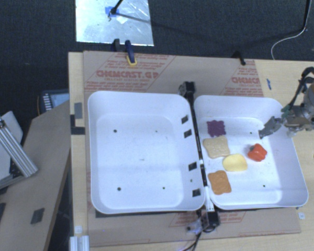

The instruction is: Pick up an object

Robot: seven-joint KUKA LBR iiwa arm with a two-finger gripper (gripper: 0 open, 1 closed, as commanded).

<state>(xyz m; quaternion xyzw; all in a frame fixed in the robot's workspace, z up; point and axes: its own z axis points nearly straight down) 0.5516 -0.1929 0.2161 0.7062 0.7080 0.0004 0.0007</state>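
Objects: five small pieces lie in the right bin (288, 192), the red piece (257, 152) nearest its right wall.
Gripper (266, 130): above the red piece, carrying nothing; finger gap unclear.
Progress: nothing lifted; the whole grasp remains, I reckon.

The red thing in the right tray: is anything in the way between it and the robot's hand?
Nothing visible is. The hand sits over the right bin, up and to the right of the red object, with bare white floor between them. The yellow piece lies on the red object's far side, to its left.
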